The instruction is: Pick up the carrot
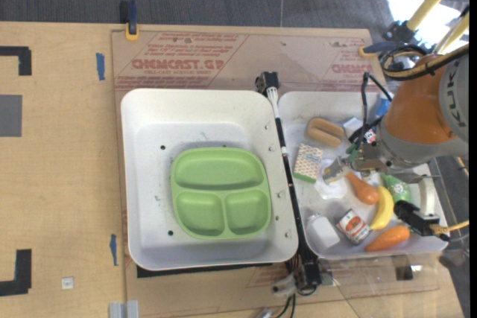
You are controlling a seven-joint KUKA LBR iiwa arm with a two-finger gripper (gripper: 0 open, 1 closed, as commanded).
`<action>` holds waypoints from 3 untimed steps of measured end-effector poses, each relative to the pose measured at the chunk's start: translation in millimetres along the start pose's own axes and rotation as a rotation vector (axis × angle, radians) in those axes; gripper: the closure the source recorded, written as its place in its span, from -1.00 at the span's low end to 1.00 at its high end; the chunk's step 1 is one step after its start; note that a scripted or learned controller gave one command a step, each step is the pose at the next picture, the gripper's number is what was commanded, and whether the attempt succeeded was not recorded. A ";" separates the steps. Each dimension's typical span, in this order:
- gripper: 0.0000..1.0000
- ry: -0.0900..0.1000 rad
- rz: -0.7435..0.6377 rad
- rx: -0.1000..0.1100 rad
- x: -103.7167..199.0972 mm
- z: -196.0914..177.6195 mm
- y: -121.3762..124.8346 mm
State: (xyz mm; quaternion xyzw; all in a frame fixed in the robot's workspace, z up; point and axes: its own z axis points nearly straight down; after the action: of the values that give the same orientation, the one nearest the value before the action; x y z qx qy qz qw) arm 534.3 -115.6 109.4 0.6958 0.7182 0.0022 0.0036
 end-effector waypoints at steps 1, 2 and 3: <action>-1.00 0.000 -0.228 -0.004 -25.8 19.1 -51.6; -1.00 -0.008 -0.092 -0.009 14.7 19.7 -19.2; -1.00 -0.001 0.186 -0.001 14.7 20.0 23.4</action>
State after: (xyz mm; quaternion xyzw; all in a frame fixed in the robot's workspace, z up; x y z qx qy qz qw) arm 557.3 -100.3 89.5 0.7594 0.6506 0.0024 0.0043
